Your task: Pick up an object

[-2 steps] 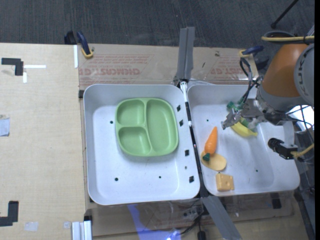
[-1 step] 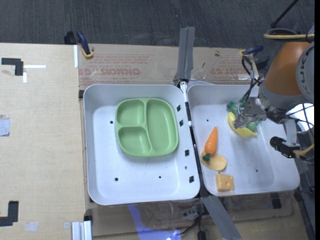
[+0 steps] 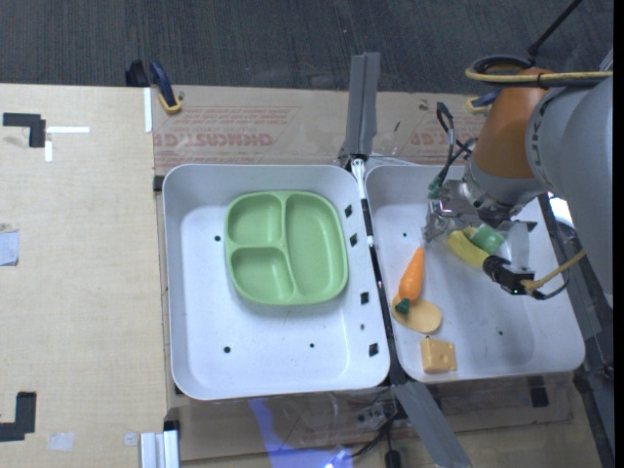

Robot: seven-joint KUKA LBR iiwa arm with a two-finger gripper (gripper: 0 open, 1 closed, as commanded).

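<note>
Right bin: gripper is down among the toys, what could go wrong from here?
1. The gripper sits low in the right bin beside a yellow-green item that the wrist partly hides, so a clean grasp is uncertain.
2. The carrot lies close by; a sideways move could knock it.
3. The carrot touches a yellow piece, so a nudge may shift both.
</note>
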